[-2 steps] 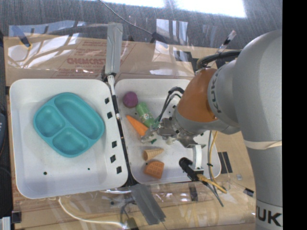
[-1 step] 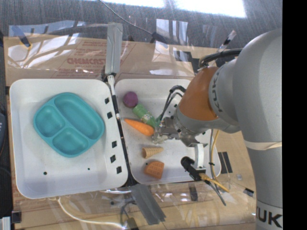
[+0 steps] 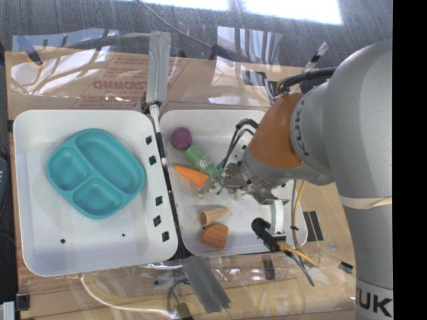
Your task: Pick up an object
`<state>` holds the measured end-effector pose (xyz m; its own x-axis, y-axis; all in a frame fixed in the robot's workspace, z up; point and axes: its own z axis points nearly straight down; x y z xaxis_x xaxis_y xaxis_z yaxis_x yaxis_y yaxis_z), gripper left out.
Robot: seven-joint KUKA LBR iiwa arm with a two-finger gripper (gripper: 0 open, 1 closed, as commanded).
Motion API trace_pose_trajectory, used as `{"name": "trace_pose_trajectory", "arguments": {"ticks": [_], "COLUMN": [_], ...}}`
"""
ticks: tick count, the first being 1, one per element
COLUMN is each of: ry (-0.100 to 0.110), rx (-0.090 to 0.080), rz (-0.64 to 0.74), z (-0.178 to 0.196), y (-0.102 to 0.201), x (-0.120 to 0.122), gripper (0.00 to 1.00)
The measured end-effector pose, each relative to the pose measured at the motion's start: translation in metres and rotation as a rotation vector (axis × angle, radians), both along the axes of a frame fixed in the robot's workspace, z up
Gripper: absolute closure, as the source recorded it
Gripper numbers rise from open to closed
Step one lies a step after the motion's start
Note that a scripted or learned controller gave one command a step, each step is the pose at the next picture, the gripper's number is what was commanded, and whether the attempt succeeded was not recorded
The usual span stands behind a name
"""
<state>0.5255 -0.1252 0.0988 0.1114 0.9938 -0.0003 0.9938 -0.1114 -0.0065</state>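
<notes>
The right bin (image 3: 200, 123) holds a purple ball (image 3: 181, 138), a green bottle-like toy (image 3: 199, 159), an orange carrot (image 3: 191, 175), a tan cone (image 3: 212, 215) and an orange-brown waffle piece (image 3: 215, 235). My gripper (image 3: 215, 183) is low in this bin, just right of the carrot's thick end and below the green toy. Its fingertips point left toward the carrot. Nothing visibly sits between them. The arm's orange band and grey body cover the bin's right half.
The left bin (image 3: 40, 245) holds a teal divided plate (image 3: 96, 172). A hinged ridge (image 3: 162, 179) with black clips separates the two bins. Taped plastic sheeting and cardboard lie behind the bins.
</notes>
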Motion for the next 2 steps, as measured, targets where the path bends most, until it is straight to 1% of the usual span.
{"name": "trace_pose_trajectory", "arguments": {"ticks": [1,2], "ry": [-0.001,0.004], "rx": [0.002,0.002], "rz": [-0.007,-0.002], "z": [-0.0095,-0.0019], "y": [0.0143,0.0147], "x": [0.0785,0.0781], "gripper": [0.0,1.0]}}
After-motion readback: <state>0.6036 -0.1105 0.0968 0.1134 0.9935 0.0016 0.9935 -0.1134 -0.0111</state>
